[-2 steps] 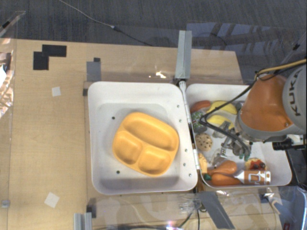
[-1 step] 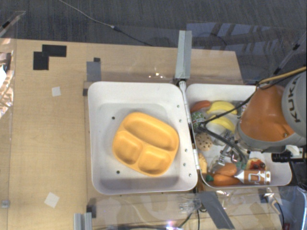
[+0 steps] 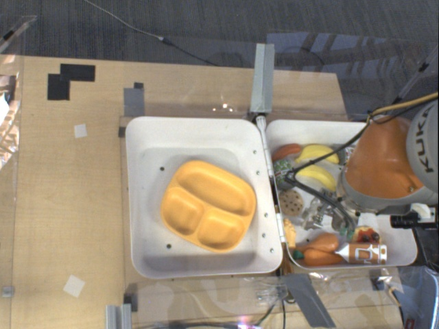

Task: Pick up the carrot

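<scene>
**Carrot at the near edge of the right bin, gripper above it**

You find the carrot [image 3: 321, 256] lying on its side at the near edge of the right bin [image 3: 405, 252], its tip pointing left. A second orange piece [image 3: 322, 241] lies just behind it, touching or nearly so. To its right lies a small bottle [image 3: 367, 253] with an orange label, and past that something dark red [image 3: 367, 235]. Farther back you see a cookie [image 3: 292, 201], two yellow bananas [image 3: 317, 164] and a red piece [image 3: 286, 151] at the far left corner.

The gripper [image 3: 322, 214] hangs just behind the carrot, under the arm's orange band [image 3: 381, 163]. You cannot tell how far its fingers are spread, and nothing is visibly between them.

The left bin [image 3: 144, 184] holds a yellow divided plate [image 3: 208, 204].
</scene>
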You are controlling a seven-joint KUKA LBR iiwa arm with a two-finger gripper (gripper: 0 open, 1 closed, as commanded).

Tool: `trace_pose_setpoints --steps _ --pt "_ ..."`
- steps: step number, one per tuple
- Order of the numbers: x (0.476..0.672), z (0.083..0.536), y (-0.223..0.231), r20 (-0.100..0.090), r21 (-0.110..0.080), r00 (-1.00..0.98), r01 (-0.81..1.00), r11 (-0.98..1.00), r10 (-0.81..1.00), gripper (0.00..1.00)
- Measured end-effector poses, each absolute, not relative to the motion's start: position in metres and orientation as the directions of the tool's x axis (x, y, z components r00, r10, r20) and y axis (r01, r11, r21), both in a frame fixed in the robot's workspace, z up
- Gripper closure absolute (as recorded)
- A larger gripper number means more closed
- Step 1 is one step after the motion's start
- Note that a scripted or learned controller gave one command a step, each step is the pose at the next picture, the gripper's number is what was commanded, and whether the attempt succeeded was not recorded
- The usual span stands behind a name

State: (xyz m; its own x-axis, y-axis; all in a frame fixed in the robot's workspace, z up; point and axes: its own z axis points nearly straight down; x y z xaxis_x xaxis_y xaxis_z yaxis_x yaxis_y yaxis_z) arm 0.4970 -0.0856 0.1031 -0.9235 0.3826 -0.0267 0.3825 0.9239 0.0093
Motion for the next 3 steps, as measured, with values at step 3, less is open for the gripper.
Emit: trace_pose_setpoints --steps 3 --pt "0.595 0.153 -0.205 -0.005 0.002 -0.864 0.504 0.864 0.504 1.00"
